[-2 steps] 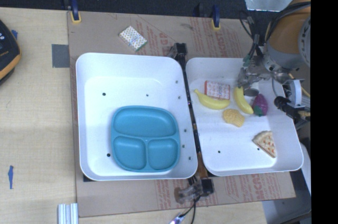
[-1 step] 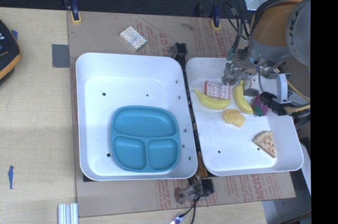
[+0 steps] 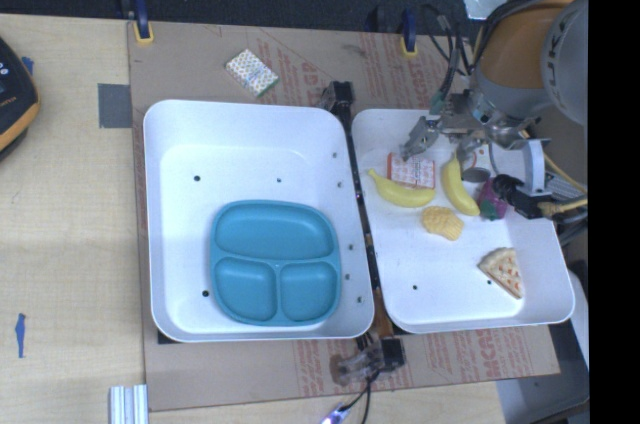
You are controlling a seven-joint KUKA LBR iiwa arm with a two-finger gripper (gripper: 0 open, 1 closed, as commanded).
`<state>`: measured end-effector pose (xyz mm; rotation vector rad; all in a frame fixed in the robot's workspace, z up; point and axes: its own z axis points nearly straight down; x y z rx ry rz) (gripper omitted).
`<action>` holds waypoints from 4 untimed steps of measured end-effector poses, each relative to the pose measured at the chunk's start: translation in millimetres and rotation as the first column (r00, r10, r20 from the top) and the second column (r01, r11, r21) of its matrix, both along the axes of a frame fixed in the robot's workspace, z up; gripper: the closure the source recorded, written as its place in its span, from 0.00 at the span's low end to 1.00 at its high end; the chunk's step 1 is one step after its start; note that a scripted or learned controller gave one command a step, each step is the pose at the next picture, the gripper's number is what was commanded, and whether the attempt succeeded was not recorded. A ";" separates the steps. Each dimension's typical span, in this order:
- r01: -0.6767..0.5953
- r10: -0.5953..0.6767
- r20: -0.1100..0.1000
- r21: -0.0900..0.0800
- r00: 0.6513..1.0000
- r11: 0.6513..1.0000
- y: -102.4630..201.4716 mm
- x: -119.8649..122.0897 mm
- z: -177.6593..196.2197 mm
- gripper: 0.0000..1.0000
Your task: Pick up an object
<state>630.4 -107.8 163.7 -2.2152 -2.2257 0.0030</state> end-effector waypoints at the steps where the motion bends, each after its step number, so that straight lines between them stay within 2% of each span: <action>1: 0.000 0.000 0.014 -0.003 1.000 1.000 -35.3 -32.7 -55.0 0.00; 2: 0.008 -0.005 -0.070 0.044 0.998 0.999 -76.1 16.4 -73.8 0.00; 3: 0.004 -0.002 -0.072 0.026 0.997 1.000 -83.0 14.3 -64.7 1.00; 4: -0.001 0.001 0.000 0.000 1.000 1.000 -14.7 23.9 -10.1 1.00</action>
